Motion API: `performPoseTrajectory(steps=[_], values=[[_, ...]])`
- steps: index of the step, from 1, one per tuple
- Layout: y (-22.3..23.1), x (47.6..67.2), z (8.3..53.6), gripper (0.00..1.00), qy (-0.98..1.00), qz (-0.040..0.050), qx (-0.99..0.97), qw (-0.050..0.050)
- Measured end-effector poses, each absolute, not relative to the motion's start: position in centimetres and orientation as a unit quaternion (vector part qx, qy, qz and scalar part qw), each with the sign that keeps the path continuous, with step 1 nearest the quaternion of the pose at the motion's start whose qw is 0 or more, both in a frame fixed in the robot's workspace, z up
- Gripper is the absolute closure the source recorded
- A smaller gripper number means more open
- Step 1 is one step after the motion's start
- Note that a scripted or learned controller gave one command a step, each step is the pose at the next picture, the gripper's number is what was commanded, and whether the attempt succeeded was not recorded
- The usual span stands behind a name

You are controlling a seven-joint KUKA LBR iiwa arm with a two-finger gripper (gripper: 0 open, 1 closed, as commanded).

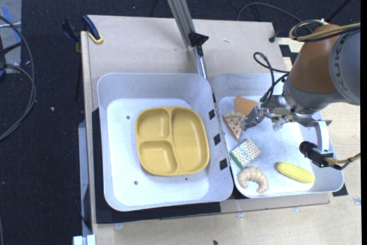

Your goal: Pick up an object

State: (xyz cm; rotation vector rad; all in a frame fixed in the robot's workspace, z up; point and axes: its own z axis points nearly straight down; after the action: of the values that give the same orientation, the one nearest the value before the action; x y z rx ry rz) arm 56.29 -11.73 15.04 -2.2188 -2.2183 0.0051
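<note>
The jaws (254, 117) are hovering mid-right of the frame in the right bin (332, 181), can't tell how wide they're open, nothing in them, so I'd be dropping straight onto the pizza slice (234, 124) just left, staying off the orange wedge (245, 105).

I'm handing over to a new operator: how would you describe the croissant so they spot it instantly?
Look in the right-hand white bin, along its near edge. The croissant lies at the left end, just below the small patterned box. It is the only pale tan, curved, ridged piece; the corn cob beside it is straight and bright yellow.
</note>
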Motion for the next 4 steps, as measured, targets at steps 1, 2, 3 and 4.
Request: performPoseTrajectory(steps=[1,2,3,4], values=[[-11.7,56.4,10.0,0.00,-0.706,-0.0012,-0.708,-0.001],[-11.7,56.6,11.4,1.00,-0.706,-0.0031,-0.708,-0.003],[-11.3,56.5,15.8,1.00,-0.708,-0.0011,-0.706,-0.002],[-11.1,56.5,22.1,1.00,-0.708,-0.0020,-0.706,-0.003]])
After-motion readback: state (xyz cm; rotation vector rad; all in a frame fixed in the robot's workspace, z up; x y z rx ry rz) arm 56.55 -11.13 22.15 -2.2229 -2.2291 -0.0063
